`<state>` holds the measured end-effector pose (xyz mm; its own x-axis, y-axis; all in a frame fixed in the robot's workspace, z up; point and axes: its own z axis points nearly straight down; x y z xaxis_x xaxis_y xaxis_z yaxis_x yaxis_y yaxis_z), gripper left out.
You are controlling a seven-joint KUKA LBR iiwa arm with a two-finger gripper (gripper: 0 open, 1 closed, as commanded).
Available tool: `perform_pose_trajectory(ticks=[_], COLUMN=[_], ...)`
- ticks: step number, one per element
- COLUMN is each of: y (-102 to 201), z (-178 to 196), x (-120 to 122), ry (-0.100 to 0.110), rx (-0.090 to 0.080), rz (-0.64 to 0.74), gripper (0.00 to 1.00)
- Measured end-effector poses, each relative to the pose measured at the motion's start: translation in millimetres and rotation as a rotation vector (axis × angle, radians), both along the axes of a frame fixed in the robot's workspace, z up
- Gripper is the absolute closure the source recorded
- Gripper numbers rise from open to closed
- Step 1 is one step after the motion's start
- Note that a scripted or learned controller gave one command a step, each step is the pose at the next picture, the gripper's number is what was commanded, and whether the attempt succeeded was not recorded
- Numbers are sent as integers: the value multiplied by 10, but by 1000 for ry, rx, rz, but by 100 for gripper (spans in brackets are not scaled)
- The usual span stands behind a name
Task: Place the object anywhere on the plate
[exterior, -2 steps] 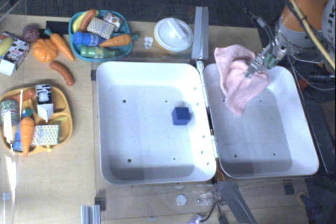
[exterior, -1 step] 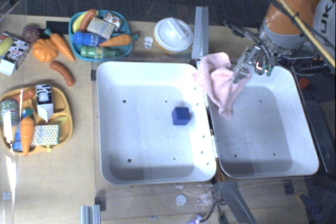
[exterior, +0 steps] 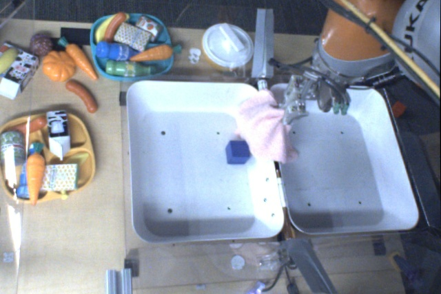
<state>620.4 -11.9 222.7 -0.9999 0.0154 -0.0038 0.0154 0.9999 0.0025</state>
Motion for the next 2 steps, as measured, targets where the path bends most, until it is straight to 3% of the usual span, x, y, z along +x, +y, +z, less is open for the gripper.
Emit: perform_pose_trajectory(ticks=[2], y=[975], z=[-97], x=[-480], ry=[0], rx=[0], rz=[17], gripper=[100])
